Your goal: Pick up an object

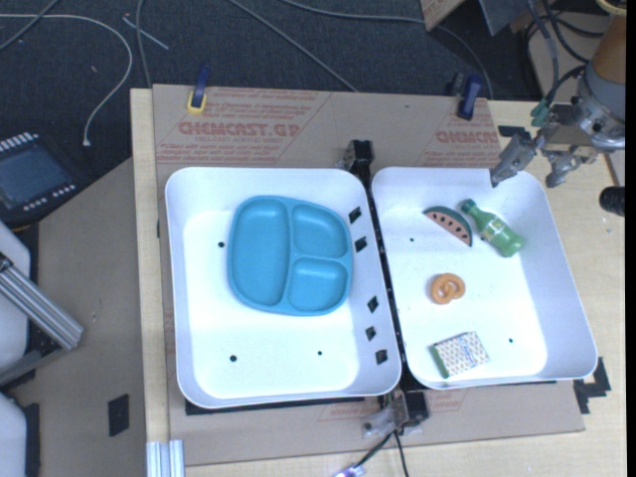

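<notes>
Green bottle [493,229], lying on its side in the far half of the right bin [566,296], is the object nearest the gripper [538,163] and so the likeliest one to be picked; its neck end touches or just overlaps the watermelon slice [446,224] lying beside it toward the bin's middle. Nearer the viewer, well apart from that pair, sit an orange pretzel-shaped piece [447,287] and, near the front edge, a small patterned packet [461,352]. The left bin [199,296] holds a blue divided plate [289,254]. The gripper hangs over the far rim of the right bin, above and beyond the bottle, its two fingers spread apart with nothing between them. The step in hand, by my reading, is the approach before descent. To do it well, the arm would need to come toward the viewer and in over the bottle's body rather than its neck, so the fingers clear the watermelon slice. The fingers should straddle the bottle across its narrow width, turned square to its long axis, and go low enough to close around the middle. A rounded body on a smooth floor may roll or squirt out if pinched off-centre.
</notes>
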`<act>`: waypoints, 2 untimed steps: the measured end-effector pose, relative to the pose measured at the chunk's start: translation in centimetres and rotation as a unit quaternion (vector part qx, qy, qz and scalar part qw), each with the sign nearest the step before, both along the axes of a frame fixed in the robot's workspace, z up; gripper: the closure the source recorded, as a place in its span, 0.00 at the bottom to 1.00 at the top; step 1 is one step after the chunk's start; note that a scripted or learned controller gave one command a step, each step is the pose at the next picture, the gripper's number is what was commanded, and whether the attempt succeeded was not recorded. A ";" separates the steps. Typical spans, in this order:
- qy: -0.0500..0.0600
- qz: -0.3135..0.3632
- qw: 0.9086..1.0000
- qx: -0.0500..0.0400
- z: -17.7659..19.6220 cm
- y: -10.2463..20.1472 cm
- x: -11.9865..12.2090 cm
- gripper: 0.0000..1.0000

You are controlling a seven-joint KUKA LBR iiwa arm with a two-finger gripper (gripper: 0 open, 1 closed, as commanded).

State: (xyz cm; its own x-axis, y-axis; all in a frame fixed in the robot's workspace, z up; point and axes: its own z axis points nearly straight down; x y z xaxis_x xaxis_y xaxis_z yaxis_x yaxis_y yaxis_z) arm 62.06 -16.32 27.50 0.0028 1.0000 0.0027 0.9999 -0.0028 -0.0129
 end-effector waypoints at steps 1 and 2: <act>-0.006 0.001 1.000 -0.001 0.7 0.0 0.2 0.00; -0.003 0.001 1.000 0.000 -4.3 0.2 -0.8 0.00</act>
